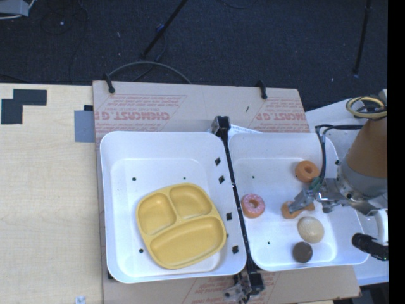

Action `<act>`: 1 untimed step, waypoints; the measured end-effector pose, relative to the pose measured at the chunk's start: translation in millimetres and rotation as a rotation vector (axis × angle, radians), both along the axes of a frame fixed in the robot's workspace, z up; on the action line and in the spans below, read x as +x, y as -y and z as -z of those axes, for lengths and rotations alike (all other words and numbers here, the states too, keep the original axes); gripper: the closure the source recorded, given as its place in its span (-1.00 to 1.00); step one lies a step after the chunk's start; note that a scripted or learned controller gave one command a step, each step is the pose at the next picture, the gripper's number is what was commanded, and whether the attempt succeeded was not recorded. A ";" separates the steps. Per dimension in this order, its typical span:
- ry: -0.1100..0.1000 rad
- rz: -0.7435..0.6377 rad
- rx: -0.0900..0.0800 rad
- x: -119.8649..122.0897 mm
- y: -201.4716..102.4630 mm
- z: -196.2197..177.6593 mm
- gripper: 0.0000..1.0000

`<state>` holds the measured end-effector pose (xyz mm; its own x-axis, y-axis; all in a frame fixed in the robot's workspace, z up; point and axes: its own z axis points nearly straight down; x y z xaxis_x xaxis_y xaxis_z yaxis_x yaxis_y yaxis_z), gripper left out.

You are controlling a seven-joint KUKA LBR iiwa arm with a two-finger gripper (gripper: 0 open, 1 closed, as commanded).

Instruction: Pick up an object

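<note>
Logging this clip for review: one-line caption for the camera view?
End effector low in right bin among two doughnuts, a pale ball and dark ball; yellow tray in left bin.

Arm [373, 154] entering from right edge of frame, orange band uppermost, grey wrist below it at mid-right. Gripper [304, 202] extended leftward and low, toward centre-right of frame. Finger position not discernible.

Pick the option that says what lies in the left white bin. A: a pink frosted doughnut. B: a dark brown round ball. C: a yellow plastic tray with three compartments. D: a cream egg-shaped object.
C: the yellow plastic tray with three compartments lies in the left white bin, while the doughnuts and round pieces lie in the right white bin.
</note>
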<state>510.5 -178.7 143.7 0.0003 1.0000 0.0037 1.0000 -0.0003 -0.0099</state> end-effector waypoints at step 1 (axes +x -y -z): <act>-0.001 0.000 0.000 -1.6 -1.1 55.6 -1.00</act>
